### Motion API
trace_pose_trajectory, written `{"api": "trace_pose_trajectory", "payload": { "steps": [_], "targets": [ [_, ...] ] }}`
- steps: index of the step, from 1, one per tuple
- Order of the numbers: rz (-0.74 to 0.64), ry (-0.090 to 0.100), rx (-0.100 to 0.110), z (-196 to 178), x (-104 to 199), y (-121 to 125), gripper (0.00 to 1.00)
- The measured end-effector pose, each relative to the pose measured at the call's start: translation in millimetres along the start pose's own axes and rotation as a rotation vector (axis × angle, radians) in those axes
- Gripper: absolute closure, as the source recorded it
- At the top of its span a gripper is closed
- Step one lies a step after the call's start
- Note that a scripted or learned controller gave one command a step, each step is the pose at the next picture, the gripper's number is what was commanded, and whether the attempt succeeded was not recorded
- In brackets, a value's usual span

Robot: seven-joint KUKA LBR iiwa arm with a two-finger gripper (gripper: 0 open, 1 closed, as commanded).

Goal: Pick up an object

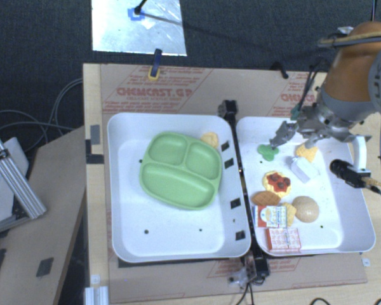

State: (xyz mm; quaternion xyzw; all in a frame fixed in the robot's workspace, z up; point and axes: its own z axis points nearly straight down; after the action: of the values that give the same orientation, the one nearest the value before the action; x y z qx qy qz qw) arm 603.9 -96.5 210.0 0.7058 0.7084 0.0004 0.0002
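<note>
The bench (178, 88) carries two shallow white bins side by side. The left bin (130, 234) holds a green divided plate (181, 170), lying flat near the bin's centre, with a small yellow item (210, 138) touching its far right edge. The right bin (349, 227) holds the loose objects that serve as pick candidates.

The arm (359, 75) enters from the right and hangs over the far part of the right bin. The gripper (292, 132) points down and to the left, above the bin floor. Its fingers stand apart, with nothing between them.

Objects in the right bin, in descending size:
- a red-and-white packet (284, 239) at the near edge;
- a tan round roll (306, 208), just beside the packet;
- a small carton with a blue-and-white label (276, 216), touching the roll's left side;
- a round piece with red topping (277, 182);
- a brown flat piece (265, 198) beneath it;
- a white block (300, 169);
- a yellow wedge (307, 152);
- a small green piece (267, 150), just beside the lower fingertip.

Step in hand, as judged: approach. No object is grasped or lifted. The green piece and the yellow wedge lie nearest the gripper and are the probable targets.

The next move calls for centring the open fingers over one object, descending to the bin floor, then closing. The green piece is low and small, so a shallow descent may miss it. The wedge lies near the white block, which may obstruct one finger.
</note>
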Motion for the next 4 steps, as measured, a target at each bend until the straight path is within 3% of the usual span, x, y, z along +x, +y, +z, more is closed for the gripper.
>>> {"api": "trace_pose_trajectory", "payload": {
  "steps": [2,3,4],
  "targets": [
    [0.002,0.001,0.001,115,-11,-7,0.00],
    [0.002,0.000,0.001,126,-11,-7,0.00],
    [0.003,0.000,-0.003,115,-11,-6,1.00]
  ]
}}
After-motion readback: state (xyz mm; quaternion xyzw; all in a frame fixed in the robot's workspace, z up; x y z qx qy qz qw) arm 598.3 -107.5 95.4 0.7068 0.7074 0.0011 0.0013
